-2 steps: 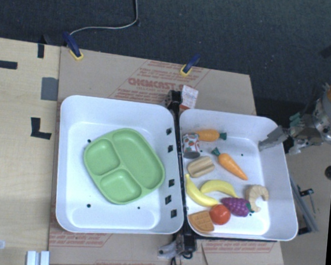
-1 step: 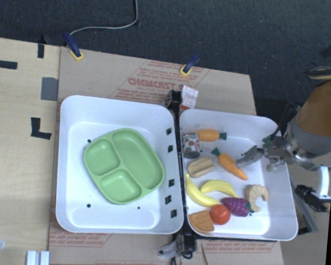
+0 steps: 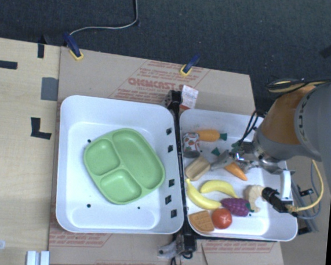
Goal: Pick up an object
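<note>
Seen from above, the left shallow white bin [image 3: 70, 149] holds one pale green three-compartment plastic tray [image 3: 124, 165], while the right shallow white bin [image 3: 284, 231] holds toy food: two yellow bananas [image 3: 209, 194], two orange carrots [image 3: 209, 135], one red tomato [image 3: 222, 218], one purple grape bunch [image 3: 236, 206] and a tan bread piece [image 3: 197, 169]. The grey arm's hand [image 3: 228, 158] sits low in the right bin beside a carrot; I cannot tell whether it is apart or together. The cardboard sheet [image 3: 153, 81] on the bench reads "CHEMCAST".

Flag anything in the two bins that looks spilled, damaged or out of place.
Nothing stands out. The green divided plate lies flat in the left bin, and the toy foods, such as the bananas and tomato, lie loose but inside the right bin.
</note>
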